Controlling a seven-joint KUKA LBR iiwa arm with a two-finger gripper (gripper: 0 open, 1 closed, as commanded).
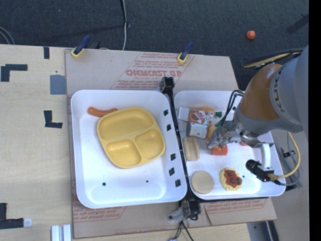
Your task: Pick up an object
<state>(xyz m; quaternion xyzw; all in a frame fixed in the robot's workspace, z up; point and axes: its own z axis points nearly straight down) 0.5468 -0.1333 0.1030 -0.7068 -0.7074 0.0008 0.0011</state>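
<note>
White plastic bins sit side by side on a cardboard sheet (150,72) laid over the wooden table (30,149). At the near edge of the right bin (225,195) lie a round tan disc (202,182) and, just beside it, a small yellow pizza with red topping (231,179). Farther in, a pale bread roll (190,148) rests against the divider side, with a small red-and-orange object (218,149) to its right. The pincer (219,137) is lowered directly over that red object, the grey arm (271,99) with its orange band entering from the right; whether the pincer is open or closed cannot be told. Beyond these lie a grey-and-white carton (197,129) and a printed packet (199,116). The left bin (83,185) carries a yellow divided plate (130,137), with an orange sausage (100,111) touching its far left rim. Two yellow-and-blue clamps (80,48) hold the far edge of the cardboard
</note>
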